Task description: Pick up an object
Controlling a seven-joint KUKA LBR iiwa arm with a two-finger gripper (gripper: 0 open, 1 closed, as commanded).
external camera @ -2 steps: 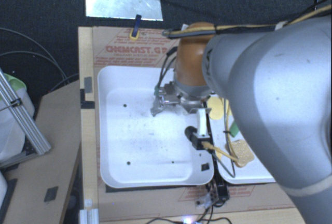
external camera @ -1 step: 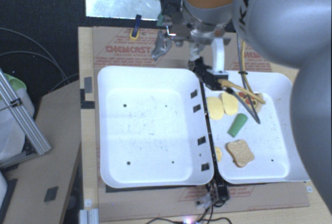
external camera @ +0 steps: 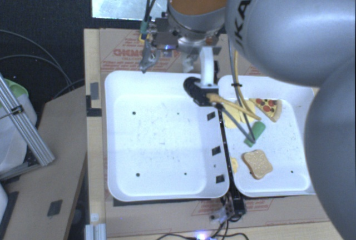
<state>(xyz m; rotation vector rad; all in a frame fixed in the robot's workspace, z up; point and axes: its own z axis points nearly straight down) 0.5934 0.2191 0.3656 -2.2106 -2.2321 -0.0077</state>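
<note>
My gripper point(external camera: 148, 60) hangs over the back rim of the left bin point(external camera: 161, 144), near its far left corner, with no object seen on it. The right bin point(external camera: 292, 147) holds the objects. A pizza slice point(external camera: 269, 106) lies at its back. A green piece with a grey stem point(external camera: 257, 131) lies in the middle. A slice of toast point(external camera: 258, 164) sits toward the front, and a small pale yellow piece point(external camera: 234, 165) rests by the divider. All of them lie well to the right of the gripper.
The big grey arm point(external camera: 289, 16) covers the upper right of the view and hides the right bin's back corner. Brown cardboard point(external camera: 119, 53) lies under both bins. An aluminium frame point(external camera: 22, 128) stands off the bench at left.
</note>
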